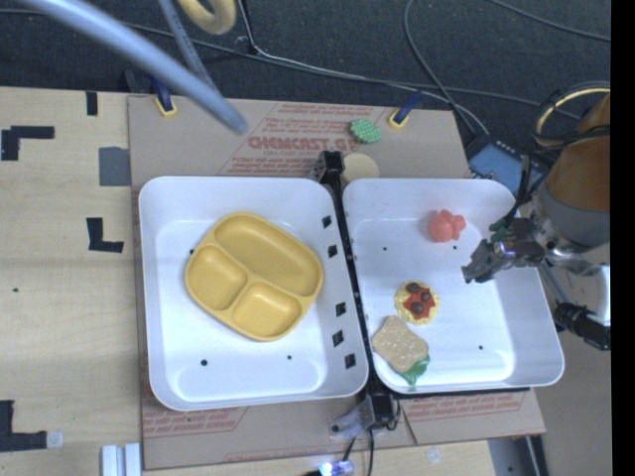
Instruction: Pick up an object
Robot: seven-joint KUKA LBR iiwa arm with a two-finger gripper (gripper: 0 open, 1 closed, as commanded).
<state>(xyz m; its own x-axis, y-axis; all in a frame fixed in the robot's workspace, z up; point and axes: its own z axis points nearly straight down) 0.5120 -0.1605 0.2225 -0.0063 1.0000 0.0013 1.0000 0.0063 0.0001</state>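
In the right bin (496,360) lie a pink-red lumpy piece (445,224) at the back, a small round yellow item with red and dark toppings (417,302) in the middle, and a tan slice with a green bit (401,348) at the front left. My gripper (483,267) hangs low over the right side of that bin, to the right of the round item and in front of the pink piece. Nothing shows between its dark fingers, and their spacing is unclear.
The left bin (169,266) holds a yellow divided plate (254,275). A green dotted piece (365,129) lies on the cardboard behind the bins. Cables run across the dark floor at the back, and a grey pole slants in from the top left.
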